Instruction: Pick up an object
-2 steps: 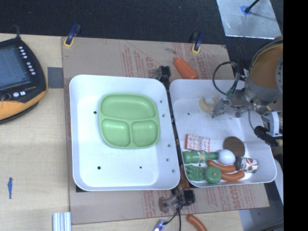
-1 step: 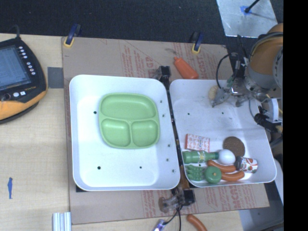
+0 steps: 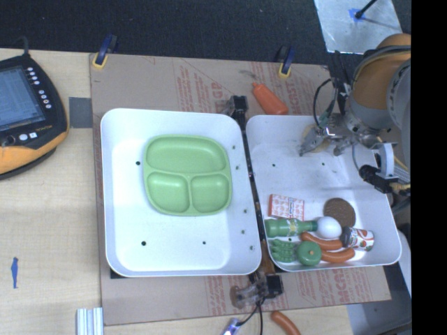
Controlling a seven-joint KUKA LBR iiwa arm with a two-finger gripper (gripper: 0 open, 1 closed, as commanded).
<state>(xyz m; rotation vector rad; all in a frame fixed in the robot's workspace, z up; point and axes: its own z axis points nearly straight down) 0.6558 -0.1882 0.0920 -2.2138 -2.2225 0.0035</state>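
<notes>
Tool [image 3: 316, 142] position: low over the rear part of the right bin [image 3: 279, 135], its two fingers spread apart with nothing between them, tips pointing toward the bin's left rear area. Arm [image 3: 380, 82] enters from the right, orange band visible above the wrist.

Candidate objects lie clustered at the front of the right bin, well apart from the tool: a red-and-white packet [image 3: 286, 206], a brown disc [image 3: 339, 208], a green bottle [image 3: 290, 226], a white egg [image 3: 328, 226], two sausages [image 3: 328, 248], a green round piece [image 3: 309, 253] and a small red-and-white can [image 3: 362, 239].

Left bin [image 3: 119, 187] holds a green divided plate [image 3: 187, 174], lying flat. Table [image 3: 49, 222] carries a control pendant [image 3: 24, 114] at its left edge. An orange carrot-shaped item [image 3: 269, 100] lies outside the bins, behind the right one.
</notes>
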